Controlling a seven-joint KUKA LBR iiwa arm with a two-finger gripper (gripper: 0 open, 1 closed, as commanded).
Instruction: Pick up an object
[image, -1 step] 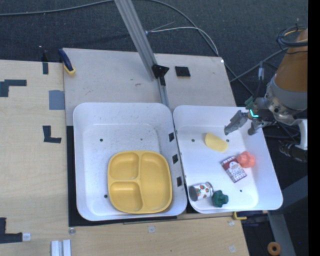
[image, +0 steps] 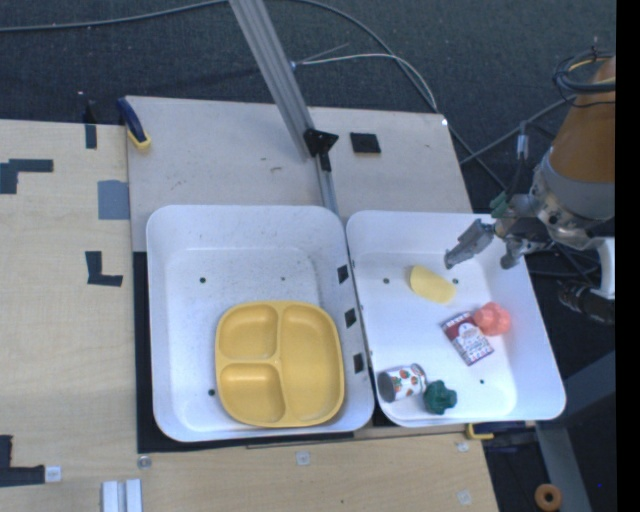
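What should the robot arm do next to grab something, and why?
Probably lower the tool a little toward the yellow object, the nearest thing to it in the right bin. The tool hangs over the bin's upper part with nothing between its fingers. The yellow object lies apart from the red packet and the other items, so it looks the easiest pick.

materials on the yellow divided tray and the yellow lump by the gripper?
Yellow divided tray: looks like moulded hard plastic, smooth with a slight sheen; rounded corners and raised ribs between its three compartments suggest that. Yellow lump: matte, soft-edged and rounded, no glare; possibly foam or soft rubber, but the view is too coarse to be sure.
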